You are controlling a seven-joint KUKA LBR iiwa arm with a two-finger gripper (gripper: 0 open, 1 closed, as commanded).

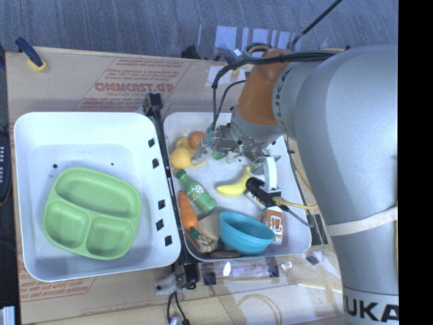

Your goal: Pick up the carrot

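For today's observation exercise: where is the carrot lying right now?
The carrot lies in the right bin, against its left wall toward the front, between the green bottle and the blue bowl.

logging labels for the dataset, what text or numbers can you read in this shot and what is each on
"CHEMCAST GP": red print on the brown cardboard sheet under the bins; smaller red lines beside it are too blurred to read.
"UKA": grey letters on the arm's base, cut off at the left edge of the housing.
Label on the green bottle: too small to read.
Label on the can: too blurred to read.
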